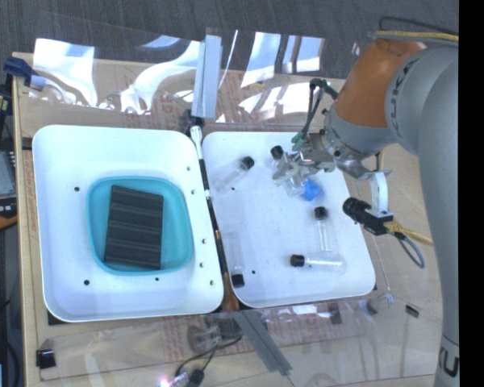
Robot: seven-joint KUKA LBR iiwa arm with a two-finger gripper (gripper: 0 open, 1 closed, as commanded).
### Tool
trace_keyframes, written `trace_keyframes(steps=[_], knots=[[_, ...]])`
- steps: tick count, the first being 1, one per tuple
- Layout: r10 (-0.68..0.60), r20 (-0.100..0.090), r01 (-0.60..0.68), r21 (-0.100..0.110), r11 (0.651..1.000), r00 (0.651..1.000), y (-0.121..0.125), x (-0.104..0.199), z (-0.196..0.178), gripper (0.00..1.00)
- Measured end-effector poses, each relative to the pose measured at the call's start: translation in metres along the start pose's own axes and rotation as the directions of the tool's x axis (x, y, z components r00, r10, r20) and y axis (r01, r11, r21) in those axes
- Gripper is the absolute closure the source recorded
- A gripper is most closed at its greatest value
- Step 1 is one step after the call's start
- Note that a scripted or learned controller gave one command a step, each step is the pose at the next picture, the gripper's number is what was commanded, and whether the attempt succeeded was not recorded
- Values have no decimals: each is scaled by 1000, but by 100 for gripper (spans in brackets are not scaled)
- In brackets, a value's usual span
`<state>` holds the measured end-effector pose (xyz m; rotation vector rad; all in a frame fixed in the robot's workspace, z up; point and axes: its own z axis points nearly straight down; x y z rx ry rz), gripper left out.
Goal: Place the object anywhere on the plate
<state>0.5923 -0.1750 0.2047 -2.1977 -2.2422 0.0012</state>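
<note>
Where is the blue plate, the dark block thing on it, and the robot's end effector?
blue plate point(177, 240), camera view, bare right rim.
dark block point(134, 226), camera view, middle of its ridged top.
end effector point(294, 172), camera view, between its fingertips.

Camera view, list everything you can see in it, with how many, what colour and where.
Bins: two, white, side by side on the bench.
Plate: one, teal, middle of the left bin.
Ridged block: one, dark grey, lying on the plate.
Vials: about five, clear with black caps, scattered in the right bin.
Blue-capped vial: one, right bin, under the gripper.
Arm: one, grey with an orange band, reaching in from the right.
Gripper: one, metal, over the right bin's upper part.
</note>
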Motion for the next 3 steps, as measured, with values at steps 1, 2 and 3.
trace_keyframes(steps=[1, 2, 3], knots=[[39, 1, -39, 4, 999, 999, -14, 94, 15, 100], [-279, -1, 279, 5, 960, 960, -23, 178, 14, 100], [-278, 0, 278, 4, 960, 960, -23, 178, 14, 0]])
